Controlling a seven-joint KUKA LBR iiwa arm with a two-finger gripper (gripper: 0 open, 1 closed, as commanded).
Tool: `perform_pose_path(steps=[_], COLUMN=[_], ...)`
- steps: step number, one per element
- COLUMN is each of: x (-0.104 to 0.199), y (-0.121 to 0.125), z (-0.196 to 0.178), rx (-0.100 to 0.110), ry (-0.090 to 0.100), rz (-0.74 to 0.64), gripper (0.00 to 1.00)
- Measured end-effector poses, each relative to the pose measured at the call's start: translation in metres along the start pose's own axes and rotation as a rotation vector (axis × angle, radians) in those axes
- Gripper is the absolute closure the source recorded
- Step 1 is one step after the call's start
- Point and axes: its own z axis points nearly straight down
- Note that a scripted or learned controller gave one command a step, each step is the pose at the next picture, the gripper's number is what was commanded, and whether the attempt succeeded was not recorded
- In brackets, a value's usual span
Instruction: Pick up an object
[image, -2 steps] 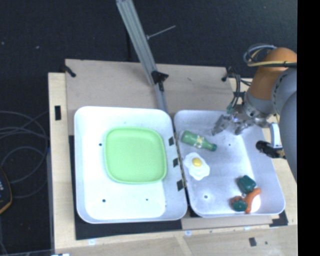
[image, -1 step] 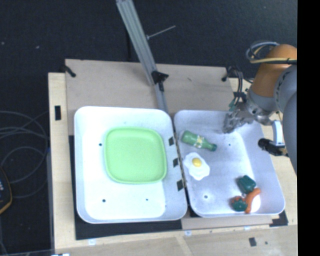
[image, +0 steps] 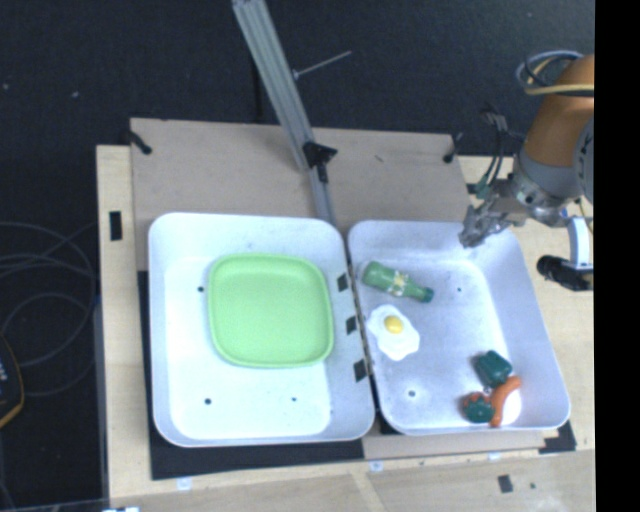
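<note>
Here the green bottle (image: 396, 282) lies flat in the right bin (image: 440, 410), long axis left-right, cap pointing right; the gripper (image: 474, 236) hovers far-right, grip unreadable.

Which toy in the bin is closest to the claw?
The green bottle, lying on its side, is closest to the claw. The fried egg sits farther off.

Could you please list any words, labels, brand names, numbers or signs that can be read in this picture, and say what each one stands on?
No text can be read in the camera view.
green bottle: it has a pale patch that may be a label, too small and blurred to read.
green plate, fried egg toy and white bins: no print visible.
</note>
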Motion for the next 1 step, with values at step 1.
perform_pose_path(steps=[1], x=[-0.0009], y=[0.0013], z=[-0.0538], rx=[0.001], ry=[0.0], rz=[0.0], gripper=[1.0])
